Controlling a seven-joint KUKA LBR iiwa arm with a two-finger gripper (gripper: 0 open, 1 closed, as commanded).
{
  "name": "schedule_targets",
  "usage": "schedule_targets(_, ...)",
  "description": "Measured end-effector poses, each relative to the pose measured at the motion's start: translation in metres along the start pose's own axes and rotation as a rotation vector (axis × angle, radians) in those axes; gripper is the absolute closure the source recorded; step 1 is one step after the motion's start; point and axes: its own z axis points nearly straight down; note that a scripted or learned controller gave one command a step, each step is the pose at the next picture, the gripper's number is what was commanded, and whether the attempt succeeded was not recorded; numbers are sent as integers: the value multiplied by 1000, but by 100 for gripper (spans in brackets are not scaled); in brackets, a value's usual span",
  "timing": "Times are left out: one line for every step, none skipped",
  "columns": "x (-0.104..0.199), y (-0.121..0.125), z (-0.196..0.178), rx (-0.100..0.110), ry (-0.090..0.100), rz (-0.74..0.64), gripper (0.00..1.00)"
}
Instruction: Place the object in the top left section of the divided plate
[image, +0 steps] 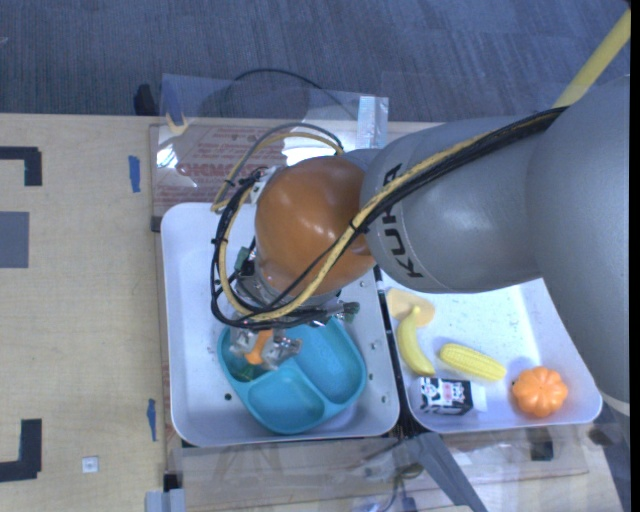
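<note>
Pincer (262, 347) holds orange object (257, 350) over blue divided plate (310, 385).

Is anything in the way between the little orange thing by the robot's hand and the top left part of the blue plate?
Nothing visible blocks it. The small orange object sits at the gripper, already right over the top left section of the blue divided plate. The gripper's own hardware hides part of that section, so its floor can't be fully checked.

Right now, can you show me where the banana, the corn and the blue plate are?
banana (410, 343), camera view, middle of its curve
corn (472, 361), camera view, middle of the cob
blue plate (335, 365), camera view, bare right section
</note>
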Motion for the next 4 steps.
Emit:
schedule_targets(-9, -26, -107, -11, 8, -253, 100)
schedule_targets(-20, -37, -141, -14, 10, -325, 100)
schedule_targets(-51, -72, 3, -2, 0, -593, 100)
schedule_targets(-44, -51, 8, -15, 5, -610, 100)
